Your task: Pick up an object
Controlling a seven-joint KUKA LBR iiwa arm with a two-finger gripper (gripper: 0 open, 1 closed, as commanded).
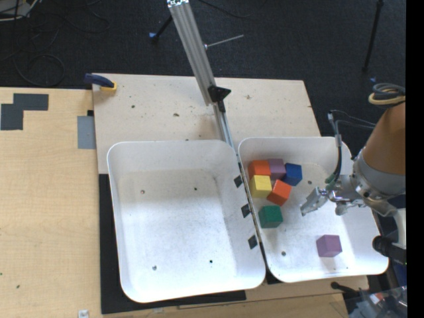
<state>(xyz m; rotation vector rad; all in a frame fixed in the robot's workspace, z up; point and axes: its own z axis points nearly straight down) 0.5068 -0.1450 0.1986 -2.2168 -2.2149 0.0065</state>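
The gripper hangs over the right bin, at the frame's right, with nothing between its fingers; whether they stand apart or together I cannot tell at this size. By my judgement the pick has not yet happened: every block lies on the bin floor.

A cluster sits against the bin's left wall, just left of the gripper: an orange block at the top, a pale purple block and a blue block beside it, a yellow block below, a second orange block tilted against it, and a green block lowest. A lone purple block lies apart, lower right in the bin, below the gripper. The left bin holds no blocks.

What remains is the whole grasp: descend onto one block, close and lift.

No brand, label or readable writing shows; only a small checkered marker tops the slanted metal rail.
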